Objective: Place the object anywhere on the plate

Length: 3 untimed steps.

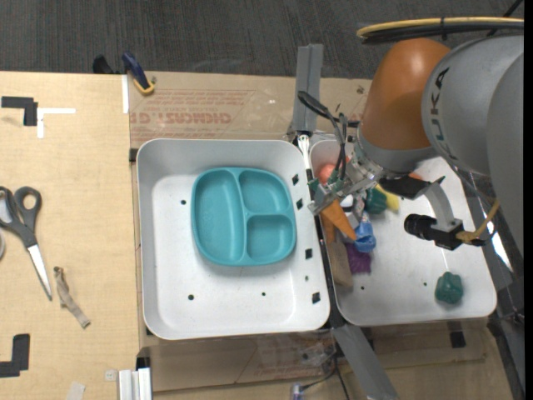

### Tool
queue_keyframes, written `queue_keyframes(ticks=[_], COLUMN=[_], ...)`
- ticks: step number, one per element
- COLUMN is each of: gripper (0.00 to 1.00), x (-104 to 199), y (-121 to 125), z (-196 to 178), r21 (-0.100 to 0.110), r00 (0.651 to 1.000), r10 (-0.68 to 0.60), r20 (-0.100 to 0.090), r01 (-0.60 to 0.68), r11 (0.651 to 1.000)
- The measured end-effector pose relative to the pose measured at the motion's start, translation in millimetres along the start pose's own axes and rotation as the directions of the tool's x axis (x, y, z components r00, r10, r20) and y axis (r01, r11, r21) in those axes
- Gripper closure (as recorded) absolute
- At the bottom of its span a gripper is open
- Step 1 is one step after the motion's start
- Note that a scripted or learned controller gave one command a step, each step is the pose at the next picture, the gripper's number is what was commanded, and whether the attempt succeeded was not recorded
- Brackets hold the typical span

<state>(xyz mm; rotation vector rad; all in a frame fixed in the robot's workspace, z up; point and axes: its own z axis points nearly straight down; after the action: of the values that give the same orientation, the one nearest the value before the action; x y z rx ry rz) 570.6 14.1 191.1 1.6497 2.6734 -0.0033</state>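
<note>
Two white bins [158, 307] on cardboard bench [67, 223], scissors [29, 232] left.

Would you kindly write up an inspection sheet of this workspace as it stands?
Surface: two white bins, left bin and right bin, on a cardboard-covered bench.
Job's things: teal divided plate in the left bin, nothing on it; small toys clustered at the right bin's left edge, among them an orange piece, a blue piece and a purple piece.
Clutter: dark green object lying apart in the right bin.
Grippers: gripper low over the toy cluster; jaws unclear.
Cables: thin black wires at the wrist.
Surroundings: scissors on the bench, dark carpet.
</note>
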Motion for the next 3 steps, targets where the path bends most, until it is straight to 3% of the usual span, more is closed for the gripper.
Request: queue_keyframes(ticks=[1,2,3], gripper=[1.00,1.00,1.00], x=[66.1,0.7,67.6], y=[65.8,55.2,83.3], z=[-43.7,-45.6,-60.2], r21=[0.000,0.000,0.000], r00=[0.992,0.998,1.000], r10=[-0.126,0.064,-0.009], r20=[0.001,0.001,0.001], r01=[0.126,-0.064,0.009], r11=[0.992,0.998,1.000])
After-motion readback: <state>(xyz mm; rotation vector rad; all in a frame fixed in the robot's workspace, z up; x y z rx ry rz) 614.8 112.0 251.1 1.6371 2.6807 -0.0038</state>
